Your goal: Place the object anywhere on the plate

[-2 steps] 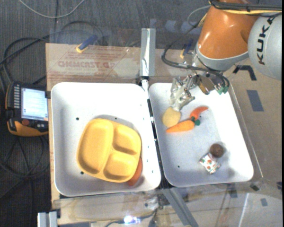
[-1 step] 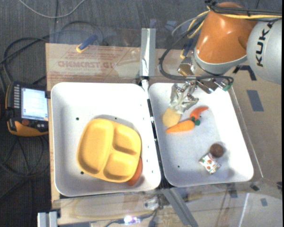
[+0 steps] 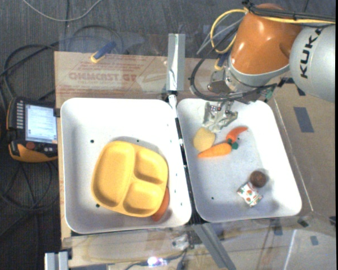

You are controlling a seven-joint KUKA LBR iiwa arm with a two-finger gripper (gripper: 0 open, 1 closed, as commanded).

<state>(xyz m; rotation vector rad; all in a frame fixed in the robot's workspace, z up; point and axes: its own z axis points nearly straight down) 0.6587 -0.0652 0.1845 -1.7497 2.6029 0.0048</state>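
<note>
Pale rounded object lies beneath metal pincer, beside glossy carrot.

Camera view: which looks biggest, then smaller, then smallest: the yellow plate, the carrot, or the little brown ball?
1. Yellow plate, by far the largest.
2. Carrot, long and thin, much smaller than the plate.
3. Brown ball, the smallest.
All lie in the bins at a similar depth, so this order looks safe.

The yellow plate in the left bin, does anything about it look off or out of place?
Yes. The yellow plate sits skewed in the left bin, and an orange object pokes out from beneath its lower right edge, so the plate seems to rest partly on it instead of lying flat.
</note>
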